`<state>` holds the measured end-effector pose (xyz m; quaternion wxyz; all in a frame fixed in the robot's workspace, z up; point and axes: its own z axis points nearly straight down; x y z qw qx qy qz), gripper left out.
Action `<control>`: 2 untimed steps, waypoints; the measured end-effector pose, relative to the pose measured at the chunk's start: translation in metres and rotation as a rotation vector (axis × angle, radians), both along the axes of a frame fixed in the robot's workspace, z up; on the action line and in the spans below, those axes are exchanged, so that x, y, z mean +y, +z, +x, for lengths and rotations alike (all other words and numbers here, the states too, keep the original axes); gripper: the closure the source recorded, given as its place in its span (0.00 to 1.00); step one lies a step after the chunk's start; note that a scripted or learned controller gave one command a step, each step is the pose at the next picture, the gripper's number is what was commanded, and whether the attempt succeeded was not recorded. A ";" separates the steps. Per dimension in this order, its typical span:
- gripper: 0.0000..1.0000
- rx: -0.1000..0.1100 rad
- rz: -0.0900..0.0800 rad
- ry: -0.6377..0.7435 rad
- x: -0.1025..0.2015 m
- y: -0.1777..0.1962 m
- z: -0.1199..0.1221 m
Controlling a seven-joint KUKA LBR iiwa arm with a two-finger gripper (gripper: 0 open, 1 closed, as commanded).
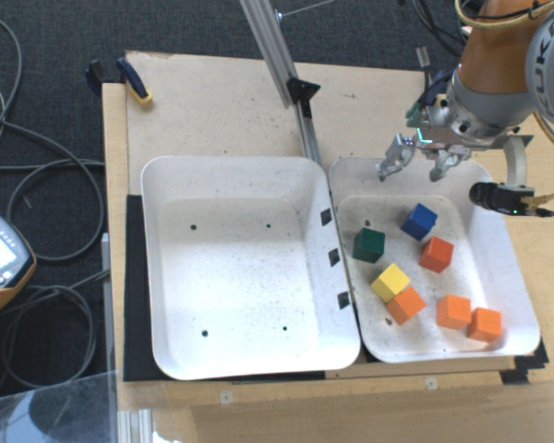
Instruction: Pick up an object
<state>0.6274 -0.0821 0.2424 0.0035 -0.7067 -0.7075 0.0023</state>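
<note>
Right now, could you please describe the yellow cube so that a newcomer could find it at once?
Look in the shallow white right-hand bin, among the small coloured cubes. The small yellow cube lies below the dark green cube and touches an orange cube. It is the only yellow one there.

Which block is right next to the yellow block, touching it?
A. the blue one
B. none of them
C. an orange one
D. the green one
C: the yellow block sits corner to corner against an orange block just below it in the right bin, while the green block and blue block stand apart from it.
</note>
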 end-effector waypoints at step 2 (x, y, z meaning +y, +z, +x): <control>0.00 0.003 -0.001 -0.001 -0.003 -0.063 0.000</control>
